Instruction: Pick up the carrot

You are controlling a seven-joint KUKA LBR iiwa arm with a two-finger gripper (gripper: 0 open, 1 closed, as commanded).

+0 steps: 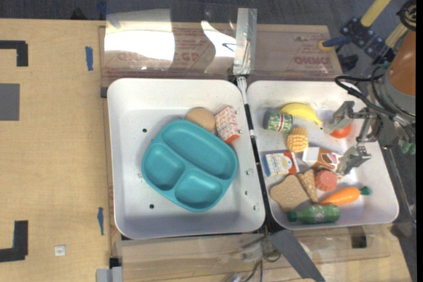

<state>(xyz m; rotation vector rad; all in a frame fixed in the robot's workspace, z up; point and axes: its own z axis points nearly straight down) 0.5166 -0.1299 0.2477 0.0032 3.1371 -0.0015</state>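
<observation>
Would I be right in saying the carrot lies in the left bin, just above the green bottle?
Not quite: the camera view shows the carrot in the right bin, not the left one. It does lie just above the green bottle.

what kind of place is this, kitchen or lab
Most likely a robot lab bench, not a kitchen: two white bins taped to a board, toy food such as a carrot and banana, and a robot arm's gripper over the right bin.
</observation>
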